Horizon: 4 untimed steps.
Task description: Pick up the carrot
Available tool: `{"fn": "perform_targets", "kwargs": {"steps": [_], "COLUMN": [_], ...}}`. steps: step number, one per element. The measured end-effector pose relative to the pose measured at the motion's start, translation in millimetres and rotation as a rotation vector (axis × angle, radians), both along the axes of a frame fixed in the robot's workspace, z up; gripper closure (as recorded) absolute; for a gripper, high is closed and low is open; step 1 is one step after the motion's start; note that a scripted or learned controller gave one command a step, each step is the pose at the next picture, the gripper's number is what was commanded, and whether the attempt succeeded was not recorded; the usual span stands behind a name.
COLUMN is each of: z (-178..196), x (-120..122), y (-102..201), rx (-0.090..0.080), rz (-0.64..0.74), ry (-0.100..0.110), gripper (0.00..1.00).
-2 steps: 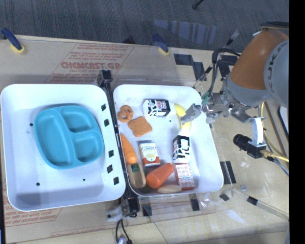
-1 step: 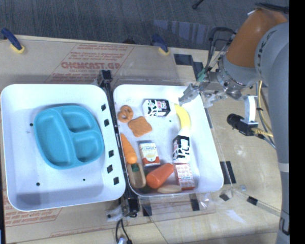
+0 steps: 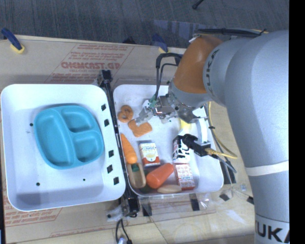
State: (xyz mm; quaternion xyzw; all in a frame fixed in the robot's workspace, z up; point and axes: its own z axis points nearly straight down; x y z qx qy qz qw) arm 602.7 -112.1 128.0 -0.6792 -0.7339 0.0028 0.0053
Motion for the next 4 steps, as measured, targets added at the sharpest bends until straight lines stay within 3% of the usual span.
{"fn": "perform_targets", "kwargs": {"steps": [1,2,3,4], "z": [67,-37,-11,-36], "x": [9,-32,31,-17], "y": [27,16,-30,22], "rx": [-0.004,-0.004,-0.005,-0.002], "rz": [-0.04,-0.222,-0.099,0.075], "ry": [-0.014,-0.003,-0.013,-0.009], "gripper": [0.0,0.0,0.0,0.0]}}
